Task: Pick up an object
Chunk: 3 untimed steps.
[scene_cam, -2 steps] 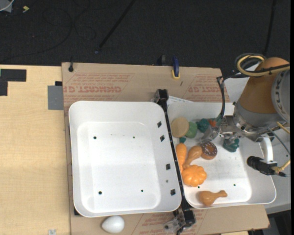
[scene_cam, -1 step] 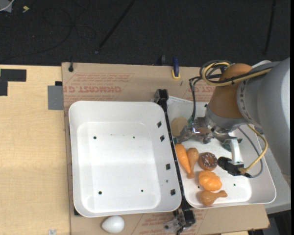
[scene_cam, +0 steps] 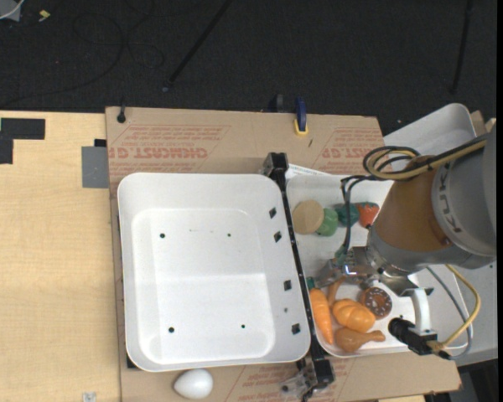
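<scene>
Reaching in from the right, the grey arm [scene_cam: 453,208] with its orange band [scene_cam: 407,216] hangs over the right bin [scene_cam: 419,346], and its hand [scene_cam: 352,268] sits low among the things lying there; whether it is open or closed cannot be told. Just below the hand lie an orange carrot-like piece [scene_cam: 320,312], a yellow-orange lump [scene_cam: 353,315] and a tan drumstick shape [scene_cam: 356,338], all crowded together. A brown ringed piece [scene_cam: 375,301] lies beside them. Farther up the bin rests a tan round piece [scene_cam: 308,217] next to green [scene_cam: 328,222] and red [scene_cam: 367,214] bits. The left bin [scene_cam: 134,266] stands alongside. A white egg [scene_cam: 192,383] lies on the cardboard-covered worktop [scene_cam: 235,141] below it.
</scene>
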### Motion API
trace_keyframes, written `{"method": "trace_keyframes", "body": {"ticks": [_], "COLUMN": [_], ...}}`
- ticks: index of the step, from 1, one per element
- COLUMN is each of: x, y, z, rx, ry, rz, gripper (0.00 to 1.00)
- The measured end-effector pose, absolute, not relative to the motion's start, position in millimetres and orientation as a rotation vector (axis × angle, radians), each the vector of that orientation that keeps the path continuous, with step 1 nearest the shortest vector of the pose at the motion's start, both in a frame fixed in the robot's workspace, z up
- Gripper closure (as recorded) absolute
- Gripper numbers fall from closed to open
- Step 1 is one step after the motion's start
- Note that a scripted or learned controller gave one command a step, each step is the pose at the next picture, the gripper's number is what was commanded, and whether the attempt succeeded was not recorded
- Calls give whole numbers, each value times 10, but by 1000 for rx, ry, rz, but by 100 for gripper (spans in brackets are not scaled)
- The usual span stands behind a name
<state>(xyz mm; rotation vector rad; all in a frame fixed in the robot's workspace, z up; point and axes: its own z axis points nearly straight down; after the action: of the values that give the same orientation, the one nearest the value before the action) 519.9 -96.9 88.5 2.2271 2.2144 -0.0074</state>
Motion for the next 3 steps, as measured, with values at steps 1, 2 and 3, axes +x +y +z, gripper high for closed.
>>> {"method": "trace_keyframes", "body": {"ticks": [1,2,3], "x": [5218,5620,6083], "y": [-962,-851,-1429], "z": [976,869,2956], "rx": [2234,2220,2210], "ry": [2213,2224,2213], "rz": [-5,-1,10], "gripper": [100,100,100]}}
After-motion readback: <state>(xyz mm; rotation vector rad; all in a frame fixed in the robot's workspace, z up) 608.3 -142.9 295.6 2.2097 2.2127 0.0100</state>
